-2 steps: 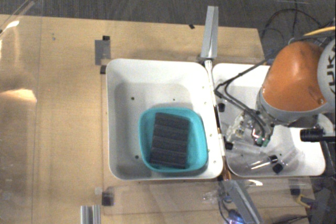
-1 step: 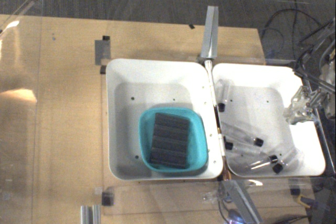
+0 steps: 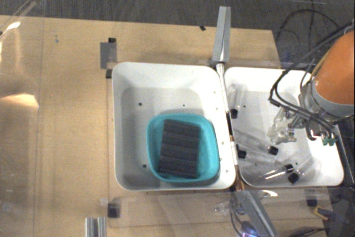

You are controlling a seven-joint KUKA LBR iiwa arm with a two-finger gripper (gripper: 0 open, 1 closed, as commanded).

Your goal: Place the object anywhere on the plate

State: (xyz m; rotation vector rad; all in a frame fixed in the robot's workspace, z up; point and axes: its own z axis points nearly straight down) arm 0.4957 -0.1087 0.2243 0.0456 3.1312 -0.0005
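A teal plate [image 3: 208, 144] lies in the left bin [image 3: 130, 119], towards its front right. A dark grey ridged block [image 3: 179, 148] lies flat on the plate, slightly tilted. My gripper [image 3: 280, 130] hangs over the middle of the right bin [image 3: 249, 86], well apart from the plate. Several clear tubes with black caps lie in the right bin, one [image 3: 255, 144] just left of the gripper and one [image 3: 285, 171] near the front wall.
The grey arm with its orange band [image 3: 338, 72] and black cables [image 3: 283, 91] cover the right bin's right side. A grey post [image 3: 221, 36] stands behind the wall between the bins. Wooden bench [image 3: 55, 119] spreads to the left.
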